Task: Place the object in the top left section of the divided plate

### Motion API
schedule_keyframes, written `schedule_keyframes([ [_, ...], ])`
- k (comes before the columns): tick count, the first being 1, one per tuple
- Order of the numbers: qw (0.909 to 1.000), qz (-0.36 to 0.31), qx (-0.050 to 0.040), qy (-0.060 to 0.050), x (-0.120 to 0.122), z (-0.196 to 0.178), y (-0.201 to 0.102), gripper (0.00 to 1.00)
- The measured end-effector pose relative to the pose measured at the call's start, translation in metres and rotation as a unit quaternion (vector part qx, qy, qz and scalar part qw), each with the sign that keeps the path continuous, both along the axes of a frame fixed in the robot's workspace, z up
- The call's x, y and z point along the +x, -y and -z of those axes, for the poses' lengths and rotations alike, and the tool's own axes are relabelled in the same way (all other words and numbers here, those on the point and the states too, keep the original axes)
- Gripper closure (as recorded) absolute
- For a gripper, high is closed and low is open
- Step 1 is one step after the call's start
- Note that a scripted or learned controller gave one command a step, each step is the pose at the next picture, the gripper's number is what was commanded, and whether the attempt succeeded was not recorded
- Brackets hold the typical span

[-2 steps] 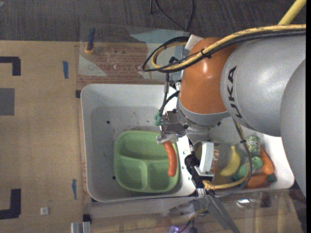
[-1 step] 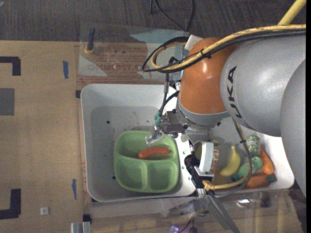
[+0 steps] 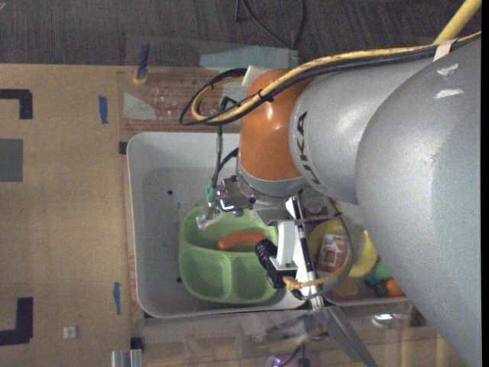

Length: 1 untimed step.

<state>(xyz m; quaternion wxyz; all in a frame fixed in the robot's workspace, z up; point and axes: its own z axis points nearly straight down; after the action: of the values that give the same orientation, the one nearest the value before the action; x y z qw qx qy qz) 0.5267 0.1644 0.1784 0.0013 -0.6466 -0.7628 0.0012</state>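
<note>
Blue tape strips [image 3: 102, 109] and black corner marks [image 3: 18, 102] sit on the tan bench [image 3: 61, 205] left of the white bin [image 3: 149, 205], while a yellow item [image 3: 367, 257] and small orange piece [image 3: 393, 287] lie near the bin's lower right edge.

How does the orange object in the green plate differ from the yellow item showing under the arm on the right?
The orange object is slim and elongated; the yellow item looks broader and rounded. The orange object lies inside the green divided plate, in its upper section; the yellow item sits outside the plate, to its right. The orange object is in plain sight; the arm covers much of the yellow item. Both sit low in the view.
</note>
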Motion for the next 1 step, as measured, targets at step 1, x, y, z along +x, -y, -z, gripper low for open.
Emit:
schedule_keyframes([
  [1, 0.9992, -0.040, -0.0001, 0.002, -0.0112, -0.0887, 0.0121, 0.00],
])
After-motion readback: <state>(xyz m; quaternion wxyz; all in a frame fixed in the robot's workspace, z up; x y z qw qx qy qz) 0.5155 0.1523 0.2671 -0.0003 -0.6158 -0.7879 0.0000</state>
